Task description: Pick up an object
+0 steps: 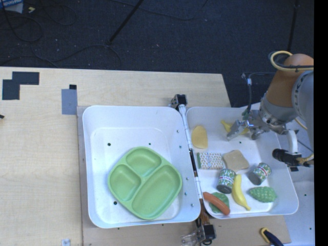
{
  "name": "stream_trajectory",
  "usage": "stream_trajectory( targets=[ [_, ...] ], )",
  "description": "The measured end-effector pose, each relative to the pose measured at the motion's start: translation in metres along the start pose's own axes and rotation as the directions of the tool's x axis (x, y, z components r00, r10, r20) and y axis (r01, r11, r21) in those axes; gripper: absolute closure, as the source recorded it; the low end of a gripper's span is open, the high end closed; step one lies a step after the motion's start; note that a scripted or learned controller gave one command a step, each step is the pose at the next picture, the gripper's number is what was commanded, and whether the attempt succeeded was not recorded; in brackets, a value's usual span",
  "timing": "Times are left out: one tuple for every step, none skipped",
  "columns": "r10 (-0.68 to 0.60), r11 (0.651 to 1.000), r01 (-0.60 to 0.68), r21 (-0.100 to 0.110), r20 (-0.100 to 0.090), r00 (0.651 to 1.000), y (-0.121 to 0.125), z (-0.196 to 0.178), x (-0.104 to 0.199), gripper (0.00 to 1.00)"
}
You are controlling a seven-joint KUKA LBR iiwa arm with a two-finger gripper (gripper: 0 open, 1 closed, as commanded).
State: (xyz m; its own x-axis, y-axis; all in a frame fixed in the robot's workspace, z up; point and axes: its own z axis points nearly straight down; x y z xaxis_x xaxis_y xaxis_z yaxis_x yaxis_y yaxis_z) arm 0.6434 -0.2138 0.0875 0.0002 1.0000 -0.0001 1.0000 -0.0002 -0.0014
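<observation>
the gripper (241, 129) is hanging over the far part of the right bin (287, 199), its fingers standing apart with nothing between them, just beside a small yellow piece (226, 124). lying in this bin are a yellow chip (199, 137), a patterned cracker (210, 160), a bread slice (236, 160), two cans (225, 180), a banana (240, 191), a green bumpy item (262, 194) and a carrot (217, 202). the left bin (102, 122) is holding a green divided plate (145, 182).
</observation>
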Motion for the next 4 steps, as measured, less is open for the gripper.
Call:
stream_trajectory(
  targets=[
    [-0.002, 1.0, 0.002, 0.002, -0.001, 1.0, 0.0, 0.0, 0.035, 0.0],
    [-0.002, 1.0, 0.002, 0.002, -0.001, 1.0, 0.0, 0.0, 0.044, 0.0],
    [0.0, 1.0, 0.0, 0.0, 0.0, 1.0, 0.0, 0.0, 0.0, 0.0],
    [-0.001, 1.0, 0.001, 0.001, -0.001, 1.0, 0.0, 0.0, 0.032, 0.0]
  ],
)
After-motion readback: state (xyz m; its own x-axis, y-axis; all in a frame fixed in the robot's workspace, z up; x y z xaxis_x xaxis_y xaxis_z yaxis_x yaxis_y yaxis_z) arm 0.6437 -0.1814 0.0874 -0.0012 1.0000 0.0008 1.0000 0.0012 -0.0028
